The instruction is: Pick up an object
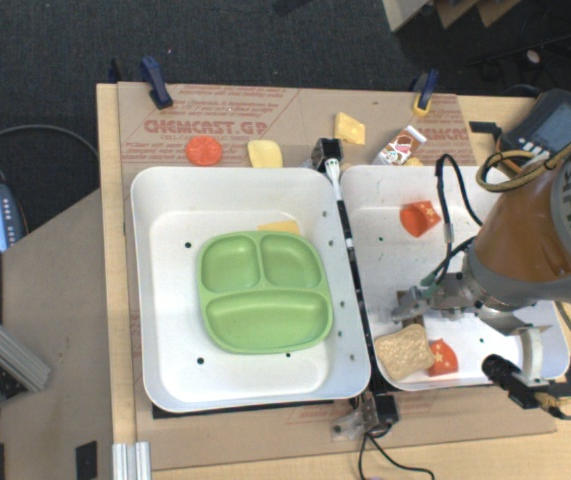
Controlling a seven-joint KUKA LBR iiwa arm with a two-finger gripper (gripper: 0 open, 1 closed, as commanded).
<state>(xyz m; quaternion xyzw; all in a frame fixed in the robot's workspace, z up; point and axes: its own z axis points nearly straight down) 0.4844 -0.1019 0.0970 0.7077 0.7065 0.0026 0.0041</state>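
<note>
It cannot be told whether the fingers are wide or narrow, since they are small and dark here. They are seen low in the right bin, just above a tan bread slice. A small red piece is touching the bread. The bread is judged to be light, soft and easily squashed, so it is best taken gently by its edges. A green plate is seen in the left bin on the worktop.
</note>
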